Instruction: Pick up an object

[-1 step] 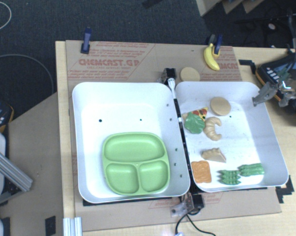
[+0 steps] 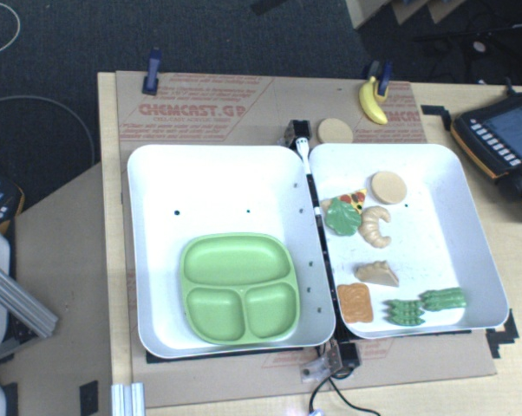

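Right of the green tray: the green tray (image 2: 239, 286), with three compartments, lies in the left bin (image 2: 157, 189) at its near end; every small piece lies to its right, in the right bin (image 2: 471, 232).
Edges: the two bins touch along a shared rim just right of the tray; the tray's near edge lies close to the left bin's near wall.
Open room: the white floor behind the tray is bare to the far wall; the right bin's far right part is bare floor too.
Pickable pieces: nearest the tray is an orange square (image 2: 355, 302), close to the shared rim. A tan wedge (image 2: 378, 273) is just behind it. Two green pieces (image 2: 404, 312) (image 2: 442, 299) lie further right, by the near wall.
Far group: a green leafy piece (image 2: 342, 215), a croissant (image 2: 378, 225) just beside it and a round tan disc (image 2: 388, 186) lie behind and right of the tray.
Desk: behind the bins, well away from the tray, the desk (image 2: 114, 232) carries a banana (image 2: 373, 102) and a second tan disc (image 2: 335, 131).
Jaws: whether open or closed cannot be told.
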Available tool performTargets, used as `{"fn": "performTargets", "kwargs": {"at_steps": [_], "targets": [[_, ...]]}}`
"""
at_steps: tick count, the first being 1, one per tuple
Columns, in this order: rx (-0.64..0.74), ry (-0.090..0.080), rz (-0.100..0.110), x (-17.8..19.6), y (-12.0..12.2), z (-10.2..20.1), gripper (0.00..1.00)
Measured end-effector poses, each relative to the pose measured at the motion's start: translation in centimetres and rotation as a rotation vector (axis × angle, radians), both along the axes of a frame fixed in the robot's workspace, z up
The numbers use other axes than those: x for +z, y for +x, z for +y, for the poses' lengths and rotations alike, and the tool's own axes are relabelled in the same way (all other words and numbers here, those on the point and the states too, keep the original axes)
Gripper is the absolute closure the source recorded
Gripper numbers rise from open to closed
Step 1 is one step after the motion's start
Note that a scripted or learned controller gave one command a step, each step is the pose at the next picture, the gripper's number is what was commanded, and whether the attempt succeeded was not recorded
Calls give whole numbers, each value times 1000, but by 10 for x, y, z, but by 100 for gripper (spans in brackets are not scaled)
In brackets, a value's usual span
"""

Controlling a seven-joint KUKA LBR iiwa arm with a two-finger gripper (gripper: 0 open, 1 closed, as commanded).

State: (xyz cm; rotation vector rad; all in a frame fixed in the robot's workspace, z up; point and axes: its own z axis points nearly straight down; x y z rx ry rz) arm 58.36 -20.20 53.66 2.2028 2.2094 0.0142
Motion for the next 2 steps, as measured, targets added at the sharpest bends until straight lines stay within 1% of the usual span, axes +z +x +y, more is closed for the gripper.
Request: {"fn": "performTargets", "kwargs": {"at_steps": [1, 2], "targets": [[-2, 3, 14, 1, 0, 0, 100], [-6, 14, 37, -171, -24, -6, 100]]}}
